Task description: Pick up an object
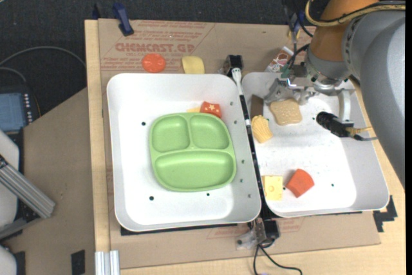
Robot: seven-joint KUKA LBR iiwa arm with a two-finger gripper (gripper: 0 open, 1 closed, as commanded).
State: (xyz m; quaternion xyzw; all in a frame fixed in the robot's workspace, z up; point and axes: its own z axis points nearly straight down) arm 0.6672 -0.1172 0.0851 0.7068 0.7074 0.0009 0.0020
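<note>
The gripper [291, 92] hangs low at the far end of the right bin [360, 193]; whether it is open or closed cannot be told. The tan bread slice [286, 113] lies just beneath its tip, not visibly gripped. A yellow corn piece [261, 129] sits beside the slice, and an orange block [299, 182] lies well apart, toward the near rim.

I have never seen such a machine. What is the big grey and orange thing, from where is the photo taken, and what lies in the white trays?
It is a robot arm with a gripper, seen by one camera above the bench. The gripper hangs over a tan bread slice in the right bin, near a corn cob, a yellow cheese block and an orange-red block. The left bin holds a green divided plate and a small red piece. Whether it grips the slice, I cannot tell.
</note>
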